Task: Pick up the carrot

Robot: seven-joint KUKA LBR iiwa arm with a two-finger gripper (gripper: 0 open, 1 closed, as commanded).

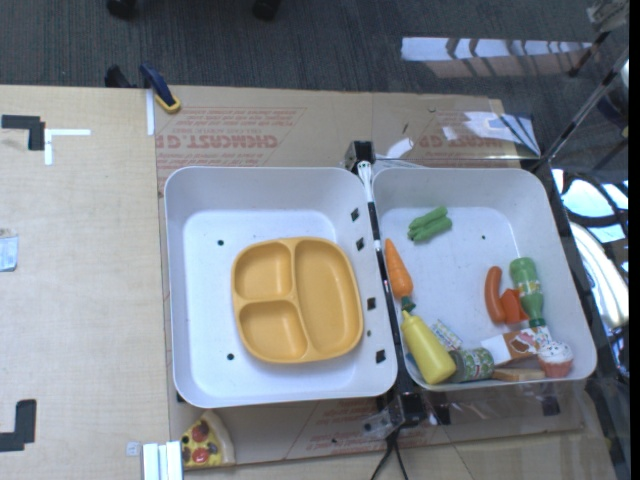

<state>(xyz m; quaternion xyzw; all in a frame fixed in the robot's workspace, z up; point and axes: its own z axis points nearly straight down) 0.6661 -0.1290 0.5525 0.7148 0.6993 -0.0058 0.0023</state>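
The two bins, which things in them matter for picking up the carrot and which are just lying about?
For the job:
carrot, by the right bin's left wall

Lying about:
yellow divided plate, left bin
green beans
mustard bottle
sausage
green bottle
cupcake

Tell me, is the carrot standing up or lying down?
Lying down. The carrot rests flat on the floor of the right bin, against its left wall, green top toward the far end, just above the yellow bottle.
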